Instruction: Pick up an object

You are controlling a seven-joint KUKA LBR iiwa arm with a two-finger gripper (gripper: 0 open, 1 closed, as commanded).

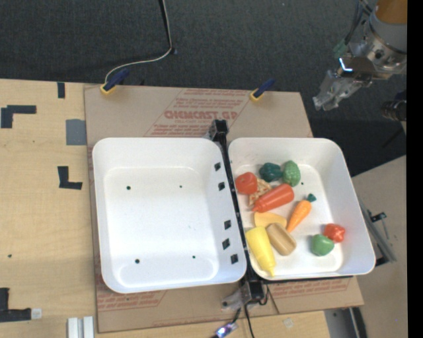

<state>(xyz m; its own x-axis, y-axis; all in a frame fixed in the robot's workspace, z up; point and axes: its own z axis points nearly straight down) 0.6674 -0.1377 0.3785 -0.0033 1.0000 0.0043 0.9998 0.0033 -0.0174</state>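
Camera view: a slanted look down on two shallow white bins set side by side on a brown cardboard sheet (198,112).
Arm: enters at the upper right, orange band (394,11) at the top edge, grey wrist below it.
Gripper (328,98): hangs over the dark floor beyond the bench, above and to the right of the right bin, well apart from every object; nothing sits between its fingers. Whether the claw is wide or narrow I cannot tell (the fingers blur together at this angle).
Left bin (106,198): white floor with a few small dark dots.
Right bin (347,171): holds all the toy food.
Top cluster: a red tomato (246,183) near the divider, a dark green vegetable (269,171) and a lighter green one (291,172) just beside it.
Middle: a long red pepper (276,197) lying at a slant, an orange carrot (299,214) to its right, a yellow wedge (268,218) under them.
Bottom: a yellow corn cob (261,247) touching a brown roll (281,239) (both near the front left corner).
Right side: a green piece (322,245) with a small red piece (334,232) just beside it.
Clips: one yellow-blue clamp (114,80) and one blue clamp (263,87) on the far cardboard edge.
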